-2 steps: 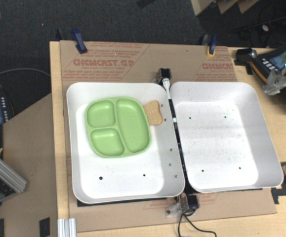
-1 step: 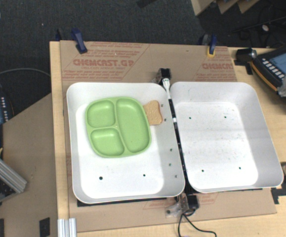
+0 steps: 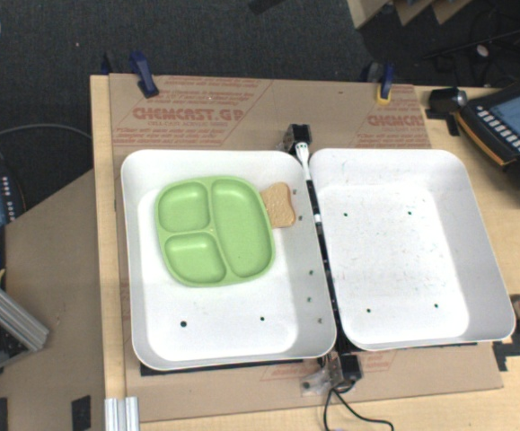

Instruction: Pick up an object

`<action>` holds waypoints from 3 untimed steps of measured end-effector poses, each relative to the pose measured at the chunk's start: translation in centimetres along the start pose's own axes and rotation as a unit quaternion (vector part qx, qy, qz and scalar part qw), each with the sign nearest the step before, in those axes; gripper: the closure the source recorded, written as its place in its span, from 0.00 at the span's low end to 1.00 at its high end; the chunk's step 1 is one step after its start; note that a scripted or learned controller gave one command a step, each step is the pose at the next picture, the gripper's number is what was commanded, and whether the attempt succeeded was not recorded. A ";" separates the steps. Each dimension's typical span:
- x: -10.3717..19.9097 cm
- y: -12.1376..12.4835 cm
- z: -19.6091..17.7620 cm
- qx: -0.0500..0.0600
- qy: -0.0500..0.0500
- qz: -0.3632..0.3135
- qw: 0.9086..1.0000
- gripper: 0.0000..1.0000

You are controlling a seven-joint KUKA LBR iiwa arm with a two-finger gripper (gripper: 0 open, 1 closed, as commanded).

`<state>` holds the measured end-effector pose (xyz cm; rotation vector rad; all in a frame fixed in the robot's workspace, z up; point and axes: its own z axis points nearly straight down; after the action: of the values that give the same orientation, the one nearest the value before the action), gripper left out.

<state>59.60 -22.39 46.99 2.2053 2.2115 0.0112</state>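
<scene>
Camera view: green plate and cracker untouched in left bin; can't tell my gripper's state, pick not started.

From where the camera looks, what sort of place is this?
Probably a lab or workshop test bench. Two shallow white bins, the left bin and right bin, sit on a clamped board, with cables below and a handheld controller at the side.
</scene>
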 end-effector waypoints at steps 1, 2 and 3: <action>1.9 -3.0 11.3 0.014 0.006 0.002 1.000 1.00; 3.9 -7.0 18.5 0.014 0.006 0.002 1.000 1.00; 1.7 -5.8 -3.7 -0.002 -0.001 0.001 1.000 1.00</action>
<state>53.76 -20.66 50.58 2.2056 2.2069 0.0132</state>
